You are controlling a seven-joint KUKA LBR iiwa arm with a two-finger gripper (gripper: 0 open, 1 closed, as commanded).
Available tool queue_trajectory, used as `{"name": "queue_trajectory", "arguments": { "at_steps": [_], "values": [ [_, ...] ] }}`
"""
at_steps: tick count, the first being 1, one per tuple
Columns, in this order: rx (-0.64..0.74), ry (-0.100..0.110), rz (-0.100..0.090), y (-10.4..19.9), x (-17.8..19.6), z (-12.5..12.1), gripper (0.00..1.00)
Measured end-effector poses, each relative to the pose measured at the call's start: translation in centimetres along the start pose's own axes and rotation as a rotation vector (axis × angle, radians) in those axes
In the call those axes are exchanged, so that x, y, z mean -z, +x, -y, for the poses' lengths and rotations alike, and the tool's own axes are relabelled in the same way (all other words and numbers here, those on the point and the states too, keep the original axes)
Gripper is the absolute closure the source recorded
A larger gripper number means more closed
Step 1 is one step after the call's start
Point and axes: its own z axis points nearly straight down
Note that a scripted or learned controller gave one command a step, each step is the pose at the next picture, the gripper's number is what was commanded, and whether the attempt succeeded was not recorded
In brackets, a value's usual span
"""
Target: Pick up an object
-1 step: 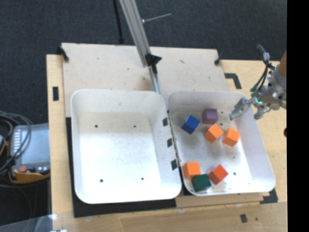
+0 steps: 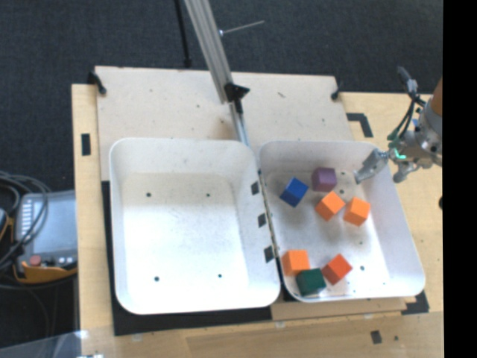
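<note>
gripper (image 2: 387, 164) @ right bin (image 2: 402, 230) far rim | claw spread wide, empty | purple cube (image 2: 323, 178) nearest, prob. target

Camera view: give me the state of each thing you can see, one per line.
Gripper: open, holding nothing, over right bin's upper right edge.
Blue cube: resting, tilted.
Purple cube: resting.
Green cube: resting, touching an orange cube.
Left bin: holds no blocks.
</note>
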Motion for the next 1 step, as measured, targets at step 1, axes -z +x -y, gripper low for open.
{"name": "queue_trajectory", "arguments": {
  "at_steps": [1],
  "values": [
    [-0.005, 0.006, 0.0, -0.21, -6.29, -0.19, 0.0]
  ]
}}
